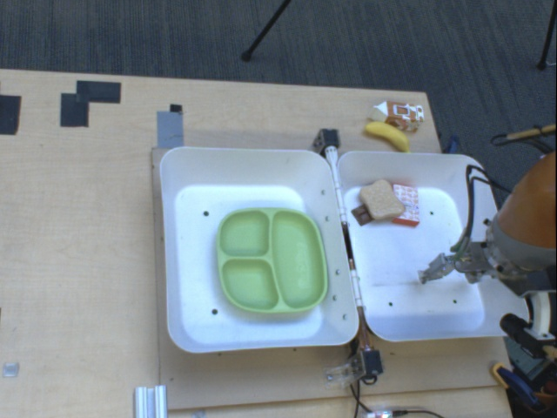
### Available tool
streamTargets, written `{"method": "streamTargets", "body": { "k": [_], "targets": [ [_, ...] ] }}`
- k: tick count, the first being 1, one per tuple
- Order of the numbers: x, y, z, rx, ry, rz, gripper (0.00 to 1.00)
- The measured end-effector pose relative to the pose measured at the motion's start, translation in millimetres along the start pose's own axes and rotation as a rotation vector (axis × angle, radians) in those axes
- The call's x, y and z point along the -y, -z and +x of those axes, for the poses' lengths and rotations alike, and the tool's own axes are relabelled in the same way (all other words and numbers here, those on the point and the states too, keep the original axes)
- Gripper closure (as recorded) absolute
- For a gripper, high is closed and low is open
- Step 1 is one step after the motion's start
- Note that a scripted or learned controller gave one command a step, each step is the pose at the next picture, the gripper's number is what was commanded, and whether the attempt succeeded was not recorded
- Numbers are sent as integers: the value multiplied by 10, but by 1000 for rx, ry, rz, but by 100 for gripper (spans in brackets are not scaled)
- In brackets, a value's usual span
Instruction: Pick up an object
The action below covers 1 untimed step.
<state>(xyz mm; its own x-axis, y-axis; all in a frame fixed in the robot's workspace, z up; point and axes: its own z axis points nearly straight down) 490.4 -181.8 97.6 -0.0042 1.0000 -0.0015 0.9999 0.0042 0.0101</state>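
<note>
In the right bin [461, 316], a tan slice of toy bread [380, 198] lies at the far left, overlapping a red and white packet [407, 205]. A small dark brown piece [361, 217] pokes out under the bread's left edge. My gripper [432, 272] hangs low over the bare white floor in the bin's right half, below and to the right of the bread and well apart from it. Nothing shows in its grasp. The arm's orange band [531, 216] sits at the right edge.
The left bin [187, 233] holds a green three-part plate [271, 259]. A yellow banana [387, 135] and a small carton [400, 111] lie on the bench beyond the right bin. A black clamp [327, 139] sits where the bins meet.
</note>
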Motion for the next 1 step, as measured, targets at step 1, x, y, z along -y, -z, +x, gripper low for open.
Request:
{"method": "streamTargets", "body": {
  "k": [1],
  "targets": [
    [-16, 106, 4, 0, 2, -3, 100]
  ]
}}
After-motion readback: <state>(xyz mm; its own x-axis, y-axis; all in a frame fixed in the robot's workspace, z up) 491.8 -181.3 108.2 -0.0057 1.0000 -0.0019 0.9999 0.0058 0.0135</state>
